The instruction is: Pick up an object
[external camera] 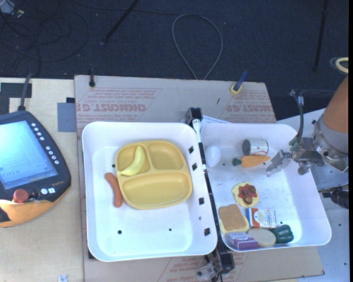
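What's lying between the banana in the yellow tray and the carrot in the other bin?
In the camera view, between the banana and the carrot lie the bins' adjoining rims and a white egg.

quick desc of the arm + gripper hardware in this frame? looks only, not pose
The arm enters from the right edge: an orange band above a grey, ribbed wrist collar. The gripper is bare grey metal with thin fingers. A thin dark cable loops up beside the wrist. No readable markings.
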Controlling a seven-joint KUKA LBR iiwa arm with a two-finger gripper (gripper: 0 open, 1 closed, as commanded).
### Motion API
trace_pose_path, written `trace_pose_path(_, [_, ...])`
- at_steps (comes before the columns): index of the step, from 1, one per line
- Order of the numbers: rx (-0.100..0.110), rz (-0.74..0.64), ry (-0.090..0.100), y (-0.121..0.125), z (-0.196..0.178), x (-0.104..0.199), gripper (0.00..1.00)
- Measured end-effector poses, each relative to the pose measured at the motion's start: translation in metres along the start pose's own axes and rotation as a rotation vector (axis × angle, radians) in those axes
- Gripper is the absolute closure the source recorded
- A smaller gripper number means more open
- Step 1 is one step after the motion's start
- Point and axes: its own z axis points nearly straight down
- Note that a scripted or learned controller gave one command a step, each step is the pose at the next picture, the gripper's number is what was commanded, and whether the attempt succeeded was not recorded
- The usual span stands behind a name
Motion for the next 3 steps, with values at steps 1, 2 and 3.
trace_pose_path(1, [0.000, 0.000, 0.001, -0.018, 0.126, 0.066, 0.00])
trace_pose_path(2, [0.001, 0.000, 0.001, 0.029, 0.127, 0.093, 0.00])
trace_pose_path(3, [0.001, 0.001, 0.001, 0.032, 0.126, 0.090, 0.00])
